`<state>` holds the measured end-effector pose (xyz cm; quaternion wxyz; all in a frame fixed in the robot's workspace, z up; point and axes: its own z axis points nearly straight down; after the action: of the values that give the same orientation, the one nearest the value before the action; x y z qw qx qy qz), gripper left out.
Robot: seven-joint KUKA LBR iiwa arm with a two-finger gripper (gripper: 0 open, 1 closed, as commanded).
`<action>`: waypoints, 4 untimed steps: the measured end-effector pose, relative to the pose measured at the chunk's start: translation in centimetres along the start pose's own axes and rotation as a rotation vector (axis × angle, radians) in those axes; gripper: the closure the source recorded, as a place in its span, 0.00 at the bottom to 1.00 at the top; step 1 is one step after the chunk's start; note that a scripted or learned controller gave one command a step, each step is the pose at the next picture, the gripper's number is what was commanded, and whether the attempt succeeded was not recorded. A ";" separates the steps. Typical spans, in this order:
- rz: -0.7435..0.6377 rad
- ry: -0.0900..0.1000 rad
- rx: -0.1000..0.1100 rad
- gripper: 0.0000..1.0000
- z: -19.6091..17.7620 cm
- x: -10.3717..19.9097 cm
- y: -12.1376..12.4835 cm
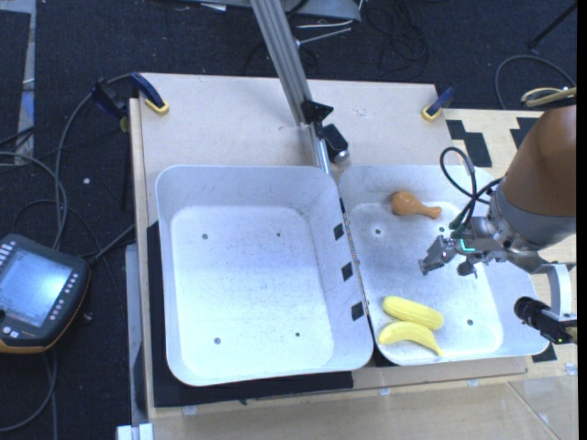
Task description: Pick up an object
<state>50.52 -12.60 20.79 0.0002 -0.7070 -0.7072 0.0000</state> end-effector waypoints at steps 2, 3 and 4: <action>0.000 0.000 0.004 0.00 4.9 -0.5 0.7; 0.001 0.001 0.005 0.00 11.0 -1.0 0.2; 0.000 0.000 0.000 0.00 11.3 -0.9 0.2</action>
<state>50.75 -13.53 9.53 0.0001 -0.7071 -0.7071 0.0000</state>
